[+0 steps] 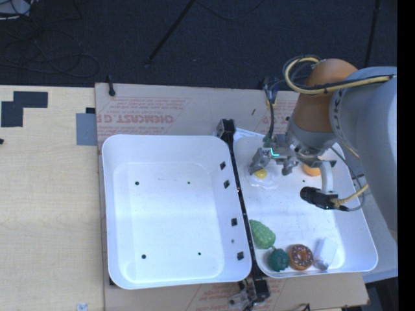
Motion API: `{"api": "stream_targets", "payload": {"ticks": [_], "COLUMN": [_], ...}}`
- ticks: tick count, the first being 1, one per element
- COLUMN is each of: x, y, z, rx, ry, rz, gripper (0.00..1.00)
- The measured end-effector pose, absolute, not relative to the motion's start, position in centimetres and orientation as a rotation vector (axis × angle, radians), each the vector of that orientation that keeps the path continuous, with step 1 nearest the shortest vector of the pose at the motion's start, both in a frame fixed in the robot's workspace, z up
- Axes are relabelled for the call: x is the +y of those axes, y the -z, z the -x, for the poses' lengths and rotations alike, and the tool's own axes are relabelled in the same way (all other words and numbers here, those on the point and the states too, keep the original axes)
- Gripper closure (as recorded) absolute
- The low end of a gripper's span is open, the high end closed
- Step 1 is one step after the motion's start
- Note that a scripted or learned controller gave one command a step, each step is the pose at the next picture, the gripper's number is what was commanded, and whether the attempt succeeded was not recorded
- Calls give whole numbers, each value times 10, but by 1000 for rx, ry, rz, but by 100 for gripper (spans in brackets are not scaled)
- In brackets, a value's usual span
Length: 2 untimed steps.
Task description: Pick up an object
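My gripper hangs over the far part of the right bin, with its fingers spread apart and nothing between them. A small yellow object lies on the bin floor just under the left fingertip. An orange object peeks out from behind the gripper's right side. Near the front of the same bin lie a light green lump, a dark teal ball, a brown sprinkled donut and a white piece.
The left bin sits beside the right one, split from it by a black-clipped divider. Both rest on a cardboard sheet on a wooden bench.
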<state>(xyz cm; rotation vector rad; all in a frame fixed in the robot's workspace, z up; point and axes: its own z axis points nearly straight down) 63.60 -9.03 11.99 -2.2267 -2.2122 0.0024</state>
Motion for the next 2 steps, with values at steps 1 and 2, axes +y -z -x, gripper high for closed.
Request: {"api": "stream_targets", "payload": {"ticks": [1,2], "x": [-92,-92], "y": [-130,-130], "z": [-636,-636], "rx": [-2209,-2209], "ry": [-3,-3], "rz": [2228,2228], "gripper": [100,0]}}
